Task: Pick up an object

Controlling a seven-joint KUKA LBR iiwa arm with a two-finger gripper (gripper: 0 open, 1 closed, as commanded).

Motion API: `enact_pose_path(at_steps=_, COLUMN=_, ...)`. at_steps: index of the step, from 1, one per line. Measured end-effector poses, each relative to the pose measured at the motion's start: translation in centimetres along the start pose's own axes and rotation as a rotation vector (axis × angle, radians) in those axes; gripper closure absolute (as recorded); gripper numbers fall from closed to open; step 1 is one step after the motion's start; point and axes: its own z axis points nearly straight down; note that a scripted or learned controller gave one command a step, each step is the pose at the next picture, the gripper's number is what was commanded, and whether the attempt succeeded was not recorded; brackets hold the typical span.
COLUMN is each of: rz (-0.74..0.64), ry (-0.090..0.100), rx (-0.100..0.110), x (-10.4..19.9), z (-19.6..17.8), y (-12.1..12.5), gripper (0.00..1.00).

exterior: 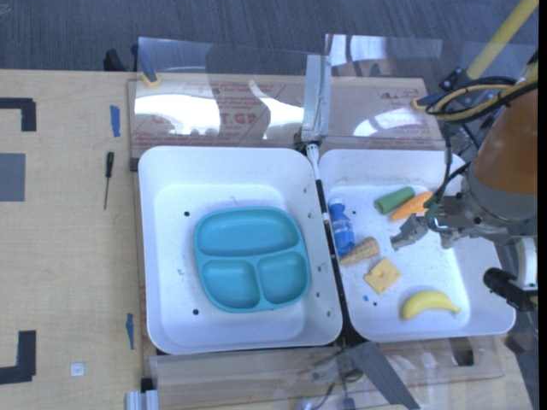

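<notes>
Though red print runs across the cardboard backing (pixel 214 114) behind the bins, too glared and small to read; no legible label on the blue bottle (pixel 341 229) either. Left bin (pixel 162 186): holding a teal divided plate (pixel 251 257), three compartments, lying flat in the middle. Right bin (pixel 479 314): scattered with small pieces; blue bottle lying along the left wall; a ridged tan cone (pixel 359 250) just beside it; a yellow cracker-like square (pixel 382 275) near the centre; a yellow banana (pixel 430 304) curved along the near side; a green cylinder (pixel 394 200) and an orange carrot-like piece (pixel 414 205) touching at the far side. Pincer (pixel 412 231) low over the right bin, just beside the orange piece, dark fingers seemingly spread, though blurred; nothing seen pinched between them. Grey arm with orange band (pixel 513 148) entering from the right, cables looped above. Bench (pixel 60 272) light wood, with black corner marks, blue tape strips and a thin screwdriver (pixel 108 178) at left.
</notes>
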Motion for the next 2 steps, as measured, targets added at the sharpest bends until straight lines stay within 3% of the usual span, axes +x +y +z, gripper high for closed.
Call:
enact_pose_path(at_steps=1, rz=-0.300, ry=0.000, rx=0.002, x=-2.7, z=4.3, y=-0.9, gripper=0.00)
enact_pose_path(at_steps=2, rz=-0.234, ry=-0.004, rx=-0.006, x=-5.7, z=1.4, y=-3.0, gripper=0.00)
